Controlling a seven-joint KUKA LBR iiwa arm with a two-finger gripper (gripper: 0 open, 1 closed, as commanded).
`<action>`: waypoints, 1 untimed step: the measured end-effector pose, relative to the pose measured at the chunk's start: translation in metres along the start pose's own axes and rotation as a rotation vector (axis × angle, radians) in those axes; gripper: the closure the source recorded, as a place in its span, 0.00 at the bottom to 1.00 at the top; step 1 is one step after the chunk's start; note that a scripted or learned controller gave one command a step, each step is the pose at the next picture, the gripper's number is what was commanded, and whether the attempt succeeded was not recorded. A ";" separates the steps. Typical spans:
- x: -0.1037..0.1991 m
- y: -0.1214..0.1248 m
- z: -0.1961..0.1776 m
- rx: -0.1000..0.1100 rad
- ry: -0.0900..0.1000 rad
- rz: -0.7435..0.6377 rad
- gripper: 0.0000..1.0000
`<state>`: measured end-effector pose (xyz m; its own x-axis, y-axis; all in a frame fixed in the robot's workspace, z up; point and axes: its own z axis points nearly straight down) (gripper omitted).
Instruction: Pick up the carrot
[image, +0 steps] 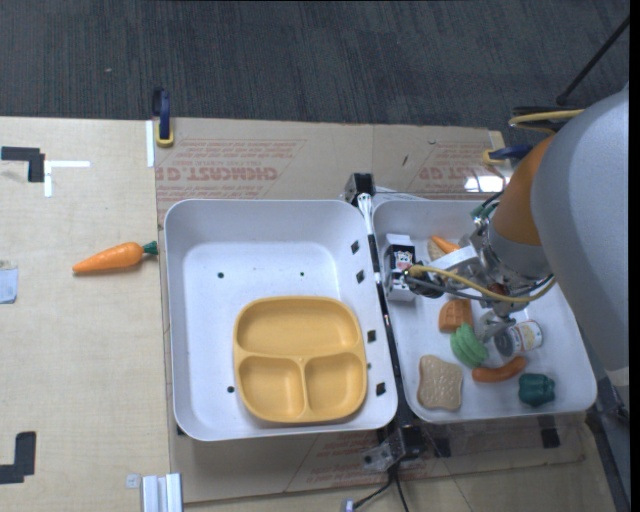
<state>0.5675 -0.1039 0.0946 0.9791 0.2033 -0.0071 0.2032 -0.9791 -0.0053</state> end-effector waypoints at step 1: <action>0.057 0.024 0.002 -0.002 0.003 -0.005 0.00</action>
<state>0.6280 -0.1159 0.0915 0.9782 0.2077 -0.0044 0.2076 -0.9782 -0.0036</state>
